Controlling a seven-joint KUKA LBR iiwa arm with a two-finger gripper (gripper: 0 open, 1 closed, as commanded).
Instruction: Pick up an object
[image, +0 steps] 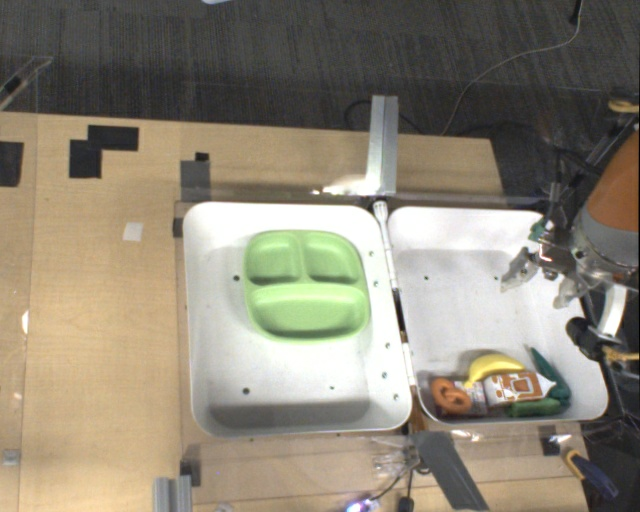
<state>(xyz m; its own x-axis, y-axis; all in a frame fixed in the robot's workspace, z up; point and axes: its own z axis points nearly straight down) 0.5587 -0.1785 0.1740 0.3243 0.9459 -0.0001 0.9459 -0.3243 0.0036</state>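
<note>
Gripper (540, 268) hovering over right bin (450, 300), jaws apart (nothing between); toys (498, 388) heaped near front wall; green plate (305, 283) left.

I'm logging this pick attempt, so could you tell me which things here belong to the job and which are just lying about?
Job:
- gripper, over the right bin
- banana
- small box
- orange piece
- green item

Lying about:
- green divided plate in the left bin

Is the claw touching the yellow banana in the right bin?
Apart. The camera view shows the claw near the bin's upper right, with bare white bin floor plainly between it and the banana at the lower edge.
</note>
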